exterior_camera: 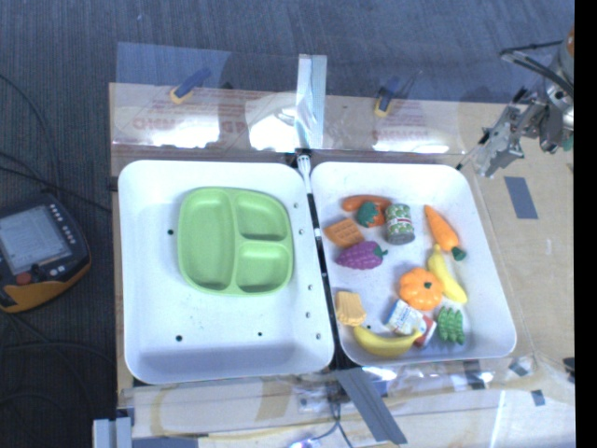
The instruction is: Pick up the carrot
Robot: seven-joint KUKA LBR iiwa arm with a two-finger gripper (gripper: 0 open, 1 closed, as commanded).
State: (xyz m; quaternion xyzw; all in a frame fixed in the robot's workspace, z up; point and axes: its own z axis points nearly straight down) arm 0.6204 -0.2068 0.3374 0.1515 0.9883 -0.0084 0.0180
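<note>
Two white bins sit side by side; the gripper [492, 153] hangs above the right bin's [485, 250] far corner, too small to tell how wide it stands; the carrot [442, 229] lies below it, toward the viewer, beside a banana [448, 278].

The arm [550, 101] was cut off by the right edge, and its gripper [490, 157] was too small for its state to be read. A yellow banana [382, 342] was partly covered by a small carton [405, 317].
</note>
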